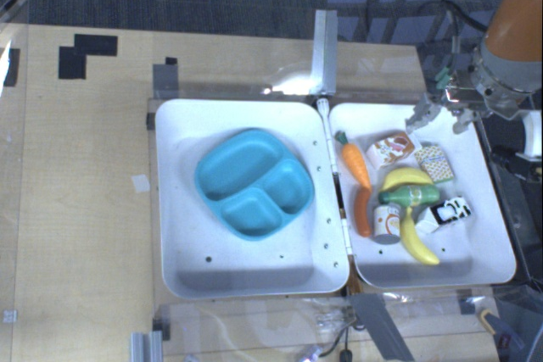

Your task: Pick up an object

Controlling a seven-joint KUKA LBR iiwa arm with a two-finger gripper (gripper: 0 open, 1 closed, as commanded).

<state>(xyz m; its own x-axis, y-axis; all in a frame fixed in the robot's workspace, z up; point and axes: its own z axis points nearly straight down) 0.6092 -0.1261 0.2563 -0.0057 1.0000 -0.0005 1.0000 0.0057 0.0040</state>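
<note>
Camera view, bench: two shallow white plastic bins side by side; left bin [182, 267], right bin [484, 263], sharing a central divider.
Left bin contents: one blue three-compartment plastic plate [253, 182], flat near the middle, well apart from everything else.
Right bin contents: all candidate objects, clustered toward the centre and left wall.
Carrot: orange toy carrot with green top [355, 162], just beside the divider, tip pointing down-frame.
Sausage: reddish-orange sausage-shaped piece [363, 210], below the carrot, along the same wall.
Carton: small red-and-white printed carton [391, 149], uppermost of the cluster, nearest the gripper.
Packet: pale patterned packet [433, 163], just right of the carton.
Bananas: two yellow toy bananas; upper one [407, 178] arching over a green bottle-like item [416, 195], lower one [417, 240] pointing toward the near rim.
Can: small white can with red label [387, 223], touching the lower banana.
Block: black-and-white block [450, 212], at the right of the cluster.
Arm: grey with orange band, entering from upper right.
Gripper [441, 114]: hovering over the right bin's far right corner, fingers spread apart, nothing between them.
Placement rationale (judgement): posed above the pile, likely a pre-grasp stance; carton or packet the closest targets.
Task status (judgement): pick not yet made.
Risk (judgement): tight clutter; neighbours touching, so a descent may nudge rather than grip.
</note>
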